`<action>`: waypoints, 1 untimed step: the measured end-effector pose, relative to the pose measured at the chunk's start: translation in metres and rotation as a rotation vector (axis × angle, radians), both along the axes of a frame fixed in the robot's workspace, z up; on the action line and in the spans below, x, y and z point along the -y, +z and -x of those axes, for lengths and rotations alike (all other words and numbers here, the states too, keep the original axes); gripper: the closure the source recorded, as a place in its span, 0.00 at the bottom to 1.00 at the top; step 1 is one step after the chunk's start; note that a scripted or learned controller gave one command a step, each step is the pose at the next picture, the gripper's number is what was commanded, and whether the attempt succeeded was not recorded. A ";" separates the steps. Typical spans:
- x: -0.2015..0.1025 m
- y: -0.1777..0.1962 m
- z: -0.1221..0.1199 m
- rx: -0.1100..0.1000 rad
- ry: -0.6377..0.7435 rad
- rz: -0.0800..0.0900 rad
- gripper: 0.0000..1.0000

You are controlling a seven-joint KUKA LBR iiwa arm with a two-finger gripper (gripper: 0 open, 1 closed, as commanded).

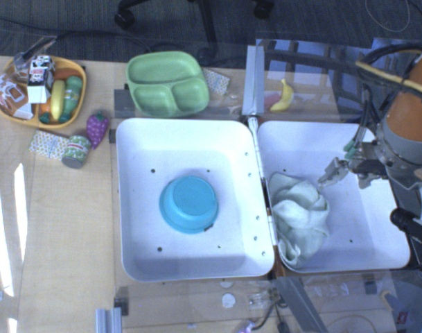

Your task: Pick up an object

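Cloth (299,214), white, crumpled, lies at left side of right bin (377,255), against divider. Gripper (339,170) hovers just right of it, above cloth's far edge, fingers spread, holding nothing. Blue bowl (189,203) sits mid left bin (148,151).

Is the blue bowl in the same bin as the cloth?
No. The blue bowl sits in the left bin, while the cloth lies crumpled in the right bin.
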State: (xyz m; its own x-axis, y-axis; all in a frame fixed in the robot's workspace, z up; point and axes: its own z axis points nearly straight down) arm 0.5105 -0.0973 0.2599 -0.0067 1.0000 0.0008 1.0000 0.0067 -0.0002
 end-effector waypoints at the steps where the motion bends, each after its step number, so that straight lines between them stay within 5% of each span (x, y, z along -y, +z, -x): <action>1: -0.044 -0.063 -0.120 0.003 0.245 0.001 0.00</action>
State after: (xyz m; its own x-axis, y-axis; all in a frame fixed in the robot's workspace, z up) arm 0.6304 -0.0532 0.1966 -0.2487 0.9686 -0.0007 0.9686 0.2487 0.0030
